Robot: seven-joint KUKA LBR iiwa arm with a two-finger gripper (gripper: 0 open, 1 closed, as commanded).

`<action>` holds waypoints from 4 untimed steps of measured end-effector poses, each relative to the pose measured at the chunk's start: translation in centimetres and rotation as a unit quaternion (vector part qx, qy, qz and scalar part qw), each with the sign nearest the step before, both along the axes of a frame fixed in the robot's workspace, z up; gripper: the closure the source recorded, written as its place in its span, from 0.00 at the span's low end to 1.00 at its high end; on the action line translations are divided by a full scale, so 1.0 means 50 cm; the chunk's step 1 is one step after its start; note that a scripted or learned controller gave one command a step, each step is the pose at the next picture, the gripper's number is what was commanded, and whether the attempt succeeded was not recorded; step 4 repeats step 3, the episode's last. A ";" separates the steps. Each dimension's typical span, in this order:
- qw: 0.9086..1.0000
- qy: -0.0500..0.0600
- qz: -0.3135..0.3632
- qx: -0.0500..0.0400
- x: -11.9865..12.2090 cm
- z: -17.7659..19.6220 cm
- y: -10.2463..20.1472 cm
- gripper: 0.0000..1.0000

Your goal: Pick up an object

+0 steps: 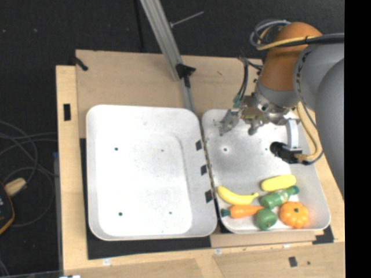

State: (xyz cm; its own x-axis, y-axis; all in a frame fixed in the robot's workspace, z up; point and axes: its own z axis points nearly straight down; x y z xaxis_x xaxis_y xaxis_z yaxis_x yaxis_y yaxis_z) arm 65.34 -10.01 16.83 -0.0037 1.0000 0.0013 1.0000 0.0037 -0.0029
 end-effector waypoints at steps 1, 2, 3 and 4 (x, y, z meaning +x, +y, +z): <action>1.000 -0.001 -0.004 -0.001 -0.144 -0.052 -0.086 0.00; 1.000 -0.003 -0.015 -0.002 -0.124 0.028 -0.206 0.00; 1.000 0.000 -0.002 -0.001 -0.043 -0.050 -0.209 0.00; 1.000 0.000 -0.002 -0.001 -0.043 -0.050 -0.209 0.00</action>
